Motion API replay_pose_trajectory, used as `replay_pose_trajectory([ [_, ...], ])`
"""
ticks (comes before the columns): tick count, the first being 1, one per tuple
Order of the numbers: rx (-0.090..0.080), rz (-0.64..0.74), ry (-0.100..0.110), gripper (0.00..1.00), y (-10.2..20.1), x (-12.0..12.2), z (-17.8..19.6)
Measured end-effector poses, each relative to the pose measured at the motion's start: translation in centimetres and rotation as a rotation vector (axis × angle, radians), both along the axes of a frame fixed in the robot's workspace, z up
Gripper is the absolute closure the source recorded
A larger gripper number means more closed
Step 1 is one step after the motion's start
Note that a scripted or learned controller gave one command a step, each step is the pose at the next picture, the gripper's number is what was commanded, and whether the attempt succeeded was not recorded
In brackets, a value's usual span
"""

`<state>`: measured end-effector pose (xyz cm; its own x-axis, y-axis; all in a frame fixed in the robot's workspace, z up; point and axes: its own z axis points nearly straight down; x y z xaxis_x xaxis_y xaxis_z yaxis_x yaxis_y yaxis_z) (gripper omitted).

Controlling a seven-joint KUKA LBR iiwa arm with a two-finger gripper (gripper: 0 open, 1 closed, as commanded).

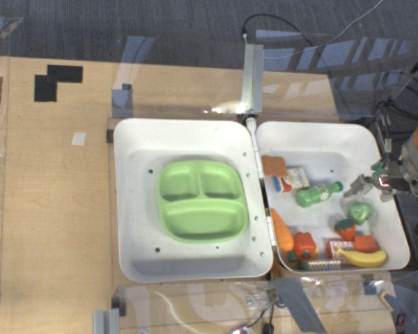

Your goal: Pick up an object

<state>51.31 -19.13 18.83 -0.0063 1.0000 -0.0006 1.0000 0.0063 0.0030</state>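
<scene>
The right bin [334, 139] holds several toy foods. Among them are a green bottle [318, 194], a small green lump [361, 211], an orange carrot [283, 233], a red pepper [304, 244] and a yellow banana [363, 259]. A brown block [273, 165] and a white carton [292, 179] lie near the bin's left wall. My gripper [368, 178] hangs over the bin's right side, just above the green lump and right of the bottle. It is open, with nothing between its fingers.
The left bin [136, 186] holds a light green divided plate [202, 200]. A metal post [253, 75] rises behind the divider between the bins. Cables run along the far right. A small red toy [345, 229] and a red box [334, 249] crowd the banana.
</scene>
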Motion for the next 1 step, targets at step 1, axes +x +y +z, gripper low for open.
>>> replay_pose_trajectory([
  [1, 0.001, -0.028, 0.002, 0.0, 8.82, 0.39, -6.26],
])
